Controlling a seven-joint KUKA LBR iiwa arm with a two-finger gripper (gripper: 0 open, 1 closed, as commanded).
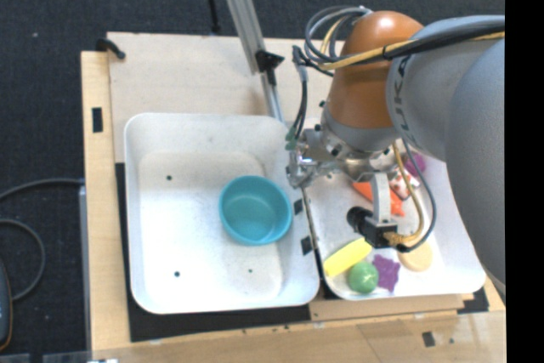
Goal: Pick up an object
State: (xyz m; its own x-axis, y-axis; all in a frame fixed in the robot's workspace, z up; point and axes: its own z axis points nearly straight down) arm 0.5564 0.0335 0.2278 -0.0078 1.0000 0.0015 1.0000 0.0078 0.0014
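Note:
My gripper (371,176) hangs low over the right bin (459,251), under the grey arm with its orange band. Beside it lies an orange object (365,190), partly hidden by the wrist. Toward the bin's front lie a yellow block (347,257), a green ball (363,277), a purple piece (388,271) and a cream-coloured object (416,256). A pink object (416,165) peeks out at the arm's edge. In the left bin (157,183) a blue bowl (254,210) stands upright near the right wall.
A slanted metal rail (242,13) rises from behind the bins' shared corner. The arm covers the back of the right bin. The bench's wooden edge (98,208) runs along the left.

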